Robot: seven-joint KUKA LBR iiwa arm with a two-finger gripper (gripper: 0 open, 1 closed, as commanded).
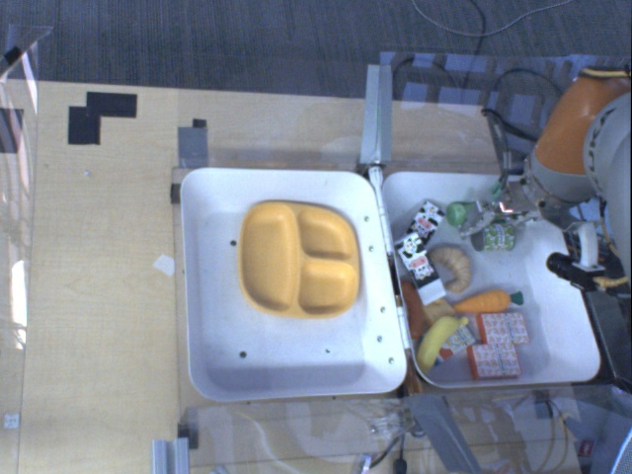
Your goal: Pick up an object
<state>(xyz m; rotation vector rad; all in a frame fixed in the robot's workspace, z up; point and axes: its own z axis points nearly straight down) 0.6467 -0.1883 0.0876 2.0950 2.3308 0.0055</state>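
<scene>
I see the claw (497, 227) low at the right bin's (573, 363) back edge, closed around a green object (500, 235).

Glossy yellow plastic tray (299, 258) lies in a smooth white bin (212, 349) on a matt wooden bench (99, 294).

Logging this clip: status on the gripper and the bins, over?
Gripper low over right bin, back edge, by a green item. Nothing seen held. Carrot, banana, croissant crowded nearby. Yellow tray in left bin.
</scene>
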